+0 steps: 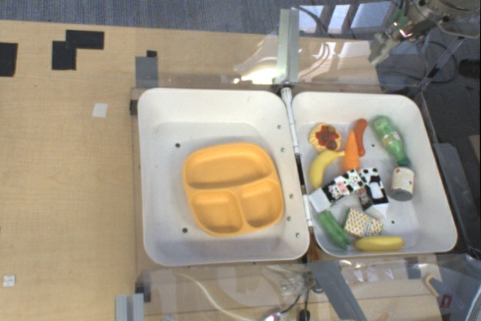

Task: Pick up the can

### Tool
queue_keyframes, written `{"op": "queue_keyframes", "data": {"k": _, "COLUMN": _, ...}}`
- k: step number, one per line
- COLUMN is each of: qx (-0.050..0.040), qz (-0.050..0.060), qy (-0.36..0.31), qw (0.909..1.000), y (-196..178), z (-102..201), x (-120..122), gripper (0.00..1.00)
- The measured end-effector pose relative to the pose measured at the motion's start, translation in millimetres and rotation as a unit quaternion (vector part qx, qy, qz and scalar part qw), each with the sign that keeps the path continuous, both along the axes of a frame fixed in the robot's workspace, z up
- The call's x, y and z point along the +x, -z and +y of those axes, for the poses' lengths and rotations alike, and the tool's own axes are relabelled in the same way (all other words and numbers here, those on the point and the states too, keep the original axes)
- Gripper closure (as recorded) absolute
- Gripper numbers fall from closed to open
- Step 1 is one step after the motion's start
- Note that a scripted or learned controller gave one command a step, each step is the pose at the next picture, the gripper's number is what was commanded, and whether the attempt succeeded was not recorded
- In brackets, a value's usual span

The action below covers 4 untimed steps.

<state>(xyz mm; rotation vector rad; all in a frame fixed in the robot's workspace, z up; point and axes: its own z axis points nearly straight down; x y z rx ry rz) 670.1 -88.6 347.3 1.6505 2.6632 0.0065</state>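
On the desk [68, 184] the left bin [158, 237] carries a single orange divided tray [233, 187], lying near the middle of the bin with its three compartments facing up.

Across the centre divider, the right bin [432, 237] is crowded. Near its left wall lie a yellow banana [323, 165] and, above it, a small round pizza-like piece [326, 137] with red topping. An orange carrot [352, 153] stands slanted just right of them, with a red sausage-shaped piece [360, 130] at its upper end. Below these, black-and-white patterned blocks [353, 184] cluster around the bin's middle, a green pepper-like piece [333, 229] lies toward the lower left corner, a checkered block [361, 222] sits beside it, and a second banana [379, 243] rests along the lower edge. A green bottle [391, 137] lies tilted near the upper right part of the bin.

The can [402, 183] lies near the right wall of the right bin, just below the green bottle's lower end and just right of the patterned blocks, its pale side with a red mark facing up and its darker end turned toward the lower edge.

The fingers [385, 41] hang past the far edge of the right bin, near its upper right corner, well apart from the can and with nothing between them; they look slightly parted, though blurred. The can lies well toward the bin's near side from them, untouched.
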Motion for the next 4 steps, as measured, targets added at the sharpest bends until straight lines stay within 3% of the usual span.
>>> {"op": "queue_keyframes", "data": {"k": 1, "qx": 0.0011, "qz": 0.003, "qy": 0.08, "qw": 0.9968, "y": 94.2, "z": 31.0, "x": -37.4, "gripper": 1.0}}
{"op": "queue_keyframes", "data": {"k": 2, "qx": 0.0013, "qz": 0.001, "qy": 0.051, "qw": 0.9987, "y": 46.1, "z": 103.1, "x": -0.3, "gripper": 1.0}}
{"op": "queue_keyframes", "data": {"k": 4, "qx": 0.0003, "qz": 0.001, "qy": -0.021, "qw": 0.9998, "y": 82.7, "z": 73.1, "x": -0.2, "gripper": 1.0}}
